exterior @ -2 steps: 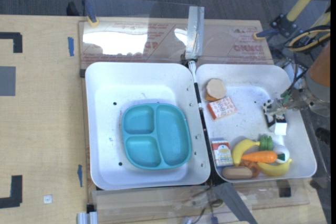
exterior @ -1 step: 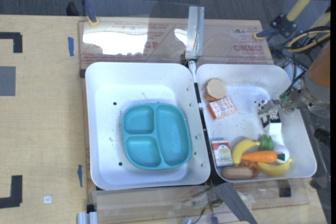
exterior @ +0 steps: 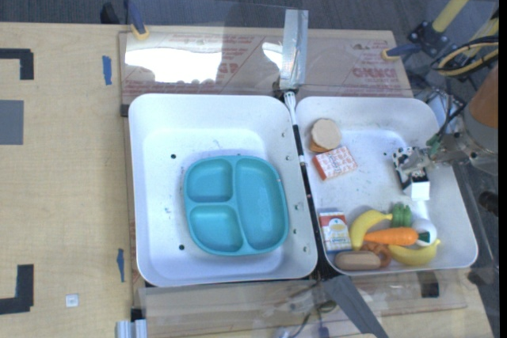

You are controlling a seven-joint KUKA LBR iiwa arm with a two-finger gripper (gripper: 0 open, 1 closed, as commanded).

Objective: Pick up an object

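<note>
Our gripper (exterior: 412, 170) hangs low over the right side of the right bin (exterior: 455, 194), with bare bin floor beneath it and nothing between its parts that we can make out. We cannot tell from this slanted view whether it is released or clenched.

The things we could pick lie elsewhere in that bin. A round bun (exterior: 324, 134) and a red-and-white packet (exterior: 335, 163) sit near the left wall, well apart from the gripper. Along the near wall a small carton (exterior: 333, 231), a sausage (exterior: 358, 260), two bananas (exterior: 366, 225), a carrot (exterior: 391, 236) and a green piece (exterior: 402, 214) lie crowded together, touching or overlapping.

We judge the main risk to be a descent that closes on empty floor, since nothing lies directly under the gripper. If we go for the crowded cluster, the gripper may pinch two items at once, or nudge the smooth, rounded bananas so that they slide out. Items close to the bin wall could also block one side of the gripper.

The left bin (exterior: 150, 170) holds a blue divided plate (exterior: 234, 204). Both bins rest on a pale wooden counter (exterior: 63, 170) with black markings and bits of blue tape, clear panels stand behind them, and grey carpet lies beyond.
</note>
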